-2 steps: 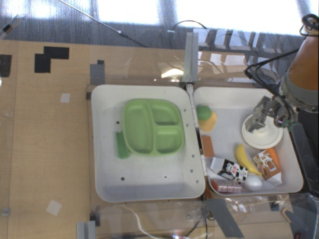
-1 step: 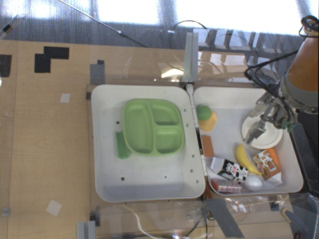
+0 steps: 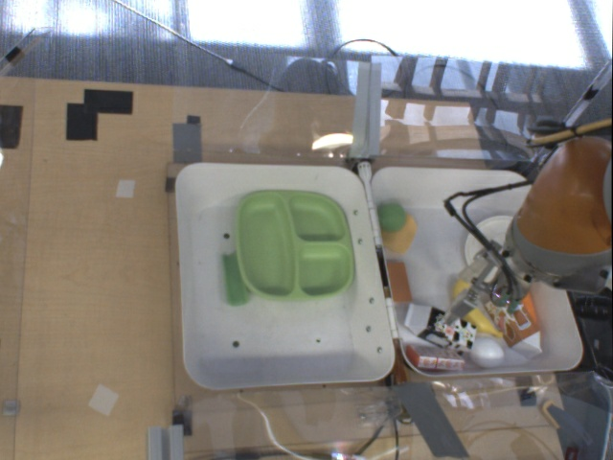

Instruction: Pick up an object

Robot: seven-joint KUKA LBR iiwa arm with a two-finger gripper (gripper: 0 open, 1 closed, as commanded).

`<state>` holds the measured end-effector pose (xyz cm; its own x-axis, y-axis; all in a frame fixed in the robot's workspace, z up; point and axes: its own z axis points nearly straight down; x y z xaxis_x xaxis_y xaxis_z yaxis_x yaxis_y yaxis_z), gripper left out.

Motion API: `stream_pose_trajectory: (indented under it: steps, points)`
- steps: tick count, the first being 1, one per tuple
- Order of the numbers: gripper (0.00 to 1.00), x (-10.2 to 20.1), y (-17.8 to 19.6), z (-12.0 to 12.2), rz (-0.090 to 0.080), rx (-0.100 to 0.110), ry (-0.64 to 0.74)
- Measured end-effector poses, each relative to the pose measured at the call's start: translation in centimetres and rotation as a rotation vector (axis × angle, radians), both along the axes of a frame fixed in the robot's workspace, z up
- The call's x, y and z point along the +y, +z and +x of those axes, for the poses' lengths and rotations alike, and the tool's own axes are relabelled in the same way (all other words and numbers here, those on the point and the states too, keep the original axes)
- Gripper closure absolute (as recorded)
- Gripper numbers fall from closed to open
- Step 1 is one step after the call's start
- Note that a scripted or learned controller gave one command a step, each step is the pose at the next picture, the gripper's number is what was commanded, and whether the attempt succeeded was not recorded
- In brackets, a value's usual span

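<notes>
Hovering low at 5 o'clock of right bin (image 3: 565, 353), gripper (image 3: 469, 307) sits over clutter: black-and-white patterned item (image 3: 458, 333), white egg (image 3: 488, 353), orange packet (image 3: 519, 324). Jaw state: cannot tell. No print legible. Green divided plate (image 3: 293, 244) in left bin (image 3: 206, 353).

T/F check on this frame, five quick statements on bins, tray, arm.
1. A green divided tray lies in the left bin. True.
2. The tray has three compartments. True.
3. The arm reaches over the left bin. False: it is over the right bin.
4. A white egg-shaped object lies near the right bin's front edge. True.
5. The green block sits inside the tray. False: it lies beside the tray's left edge, on the bin floor.
</notes>
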<state>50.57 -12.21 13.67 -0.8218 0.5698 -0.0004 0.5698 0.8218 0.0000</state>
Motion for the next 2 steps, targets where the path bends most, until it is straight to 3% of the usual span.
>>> stream_pose_trajectory:
  steps: [1, 2]
  points:
    - [0.0, 2.4, -4.6, 4.3, -0.002, -0.021, -0.102]
    - [0.0, 2.1, -4.5, -1.0, -0.001, -0.025, -0.22]
